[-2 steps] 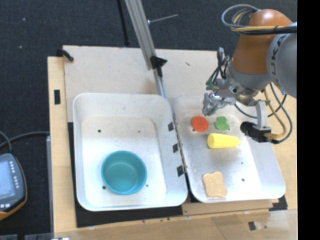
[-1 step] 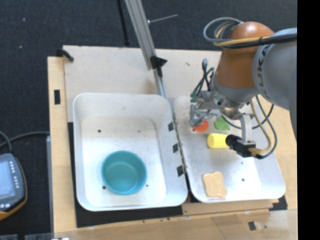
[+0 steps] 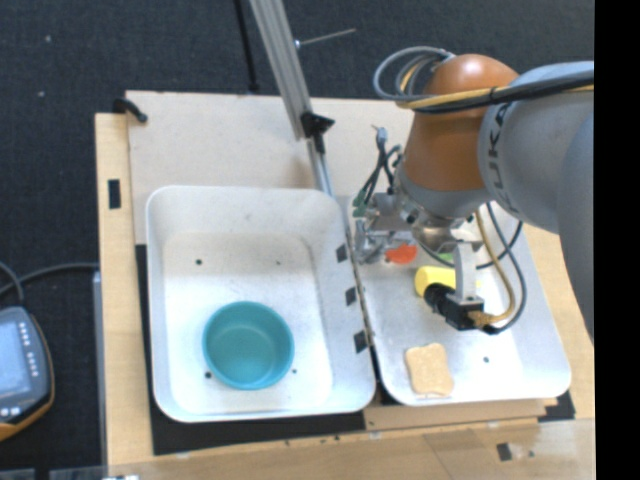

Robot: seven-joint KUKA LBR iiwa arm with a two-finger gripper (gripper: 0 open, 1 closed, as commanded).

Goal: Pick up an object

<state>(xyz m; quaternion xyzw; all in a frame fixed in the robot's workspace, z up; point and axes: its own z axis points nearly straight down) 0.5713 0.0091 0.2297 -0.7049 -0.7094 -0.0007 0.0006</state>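
— Bread, or a toy slice of it (image 3: 429,369), lies nearest us at the front of the right bin (image 3: 520,368): tan, flat, rough-looking, with rounded corners. We judge it light and a bit spongy, best pinched across its edges.
— And the bowl (image 3: 248,344) in the left bin (image 3: 180,228)?
— Teal, round, smooth, likely hard plastic. We would take it by the rim, since the wall looks slippery and too wide to span.
— Farther back, what do we go for?
— The small orange piece (image 3: 401,254), near the back left of the right bin, close to the wall between the bins. The gripper (image 3: 372,236) hangs just beside it, perhaps touching; we cannot tell which.
— Is it spread or closed?
— We cannot tell; cables and brackets hide that from us. Nothing shows as held.
— How will the orange piece handle?
— Small, light, probably smooth plastic, so it may skid on the slick white floor. We would close on its middle, square across the narrow side, and keep clear of the bin wall.
— Behind it all?
— The grey arm (image 3: 545,153) with its orange band (image 3: 455,123).
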